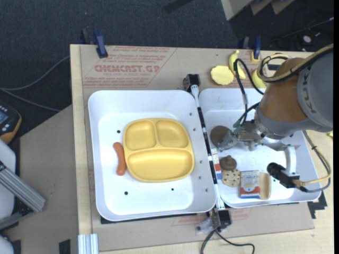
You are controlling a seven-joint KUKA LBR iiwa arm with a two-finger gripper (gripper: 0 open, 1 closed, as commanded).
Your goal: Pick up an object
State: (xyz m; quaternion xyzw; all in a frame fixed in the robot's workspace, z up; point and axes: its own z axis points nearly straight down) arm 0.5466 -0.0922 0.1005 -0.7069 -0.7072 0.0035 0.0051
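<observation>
Presently, you have the approach step in hand, and nothing is lifted. The pincer (232, 138) sits low in the right bin (225, 100), toward its left wall, with the grey arm (296, 97) reaching in over the bin's far right corner. A brown round piece (217, 134) lies just beside the pincer's tip, on its left, and may be touching it; contact cannot be confirmed from this slant. You cannot tell whether the pincer is released or clenched, as the wrist body covers that part.

Note the other candidates in the same bin, all on the near side:
- a dark cookie (228, 162)
- a chip cookie (231, 179) just nearer than it
- a small printed packet (249, 183)
- a tan roll (265, 186) touching the packet's right side

The left bin (101, 142) holds a yellow divided plate (158, 148) with an orange sausage (120, 158) beside its left edge. A yellow lump (222, 74) rests on the tabletop (132, 67), beyond the right bin.

Judgement: the brown round piece is the likely target. Your next move calls for centring the pincer over that piece, not beside it, then closing and lifting straight up. The bin's left wall stands close by, so allow for little room on that side.
</observation>
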